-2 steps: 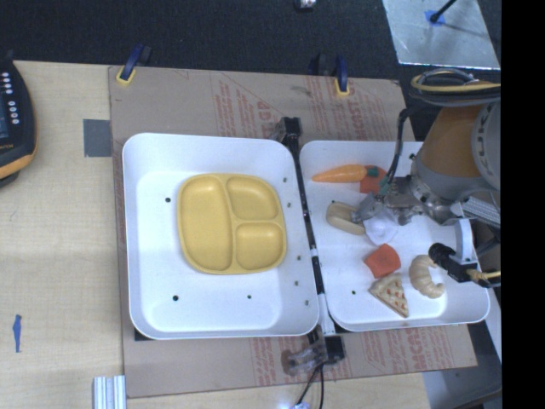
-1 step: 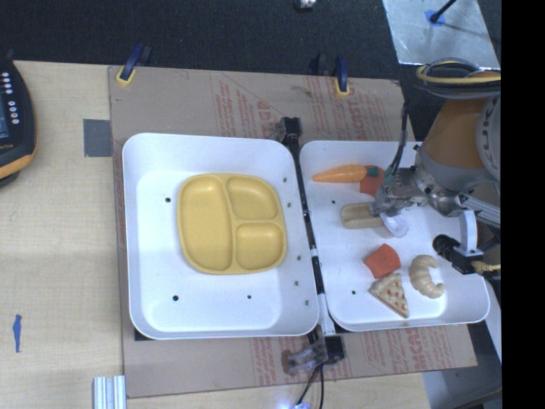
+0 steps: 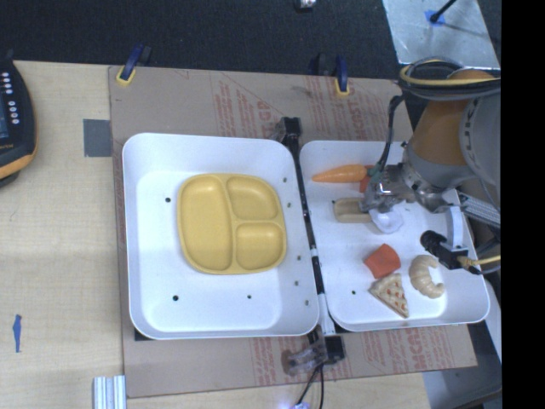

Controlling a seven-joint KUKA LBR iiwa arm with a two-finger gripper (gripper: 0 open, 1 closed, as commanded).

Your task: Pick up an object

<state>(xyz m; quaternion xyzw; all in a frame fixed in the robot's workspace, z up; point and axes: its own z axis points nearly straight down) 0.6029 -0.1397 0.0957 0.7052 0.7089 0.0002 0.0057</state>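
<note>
My gripper (image 3: 383, 207) is low over the back half of the right bin (image 3: 341, 309), coming in from the right. Just to its left lies a tan block (image 3: 347, 210), touching or nearly touching the gripper. An orange carrot (image 3: 339, 175) lies a little farther back, its thick end beside the gripper. Nearer the front of the same bin are a red piece (image 3: 382, 260), a pale croissant (image 3: 426, 276) and a pizza slice (image 3: 392, 295). Whatever sits directly under the gripper is hidden.
The left bin (image 3: 145, 228) holds a yellow divided plate (image 3: 231, 222) in its middle. Blue clamps (image 3: 341, 80) hold the cardboard at the back edge. A dark device (image 3: 13, 118) sits at the bench's far left.
</note>
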